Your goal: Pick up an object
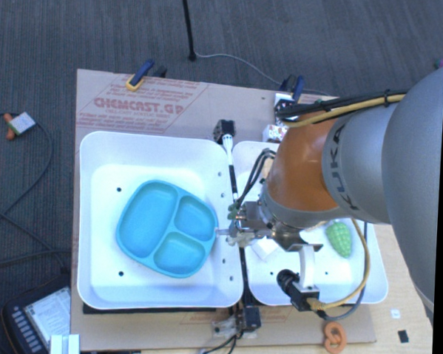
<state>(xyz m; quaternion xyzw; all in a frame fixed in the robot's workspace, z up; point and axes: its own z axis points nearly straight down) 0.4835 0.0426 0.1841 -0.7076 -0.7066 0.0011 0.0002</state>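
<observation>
While the arm (355, 165) covers most of the right bin (375, 288), a green knobbly object (340, 237) shows at that bin's right side, lying on the white floor just beside the wrist. A small white object (263, 248) lies on the same bin floor right under the wrist, partly hidden. Tool (242, 231) sits low over the right bin's left edge, close to the divide between the bins; whether it is wide or narrow cannot be told, and nothing is seen held in it. Orange band (303, 169) and grey body hang above it, with a black cable (293, 287) looping below. Left bin (97, 151) holds a blue three-compartment plate (167, 227), flat, a bit tilted in plan, well apart from the green object. Both bins rest on a brown board (136, 105) on the bench, with an orange ring (334, 337) near the board's lower right corner
</observation>
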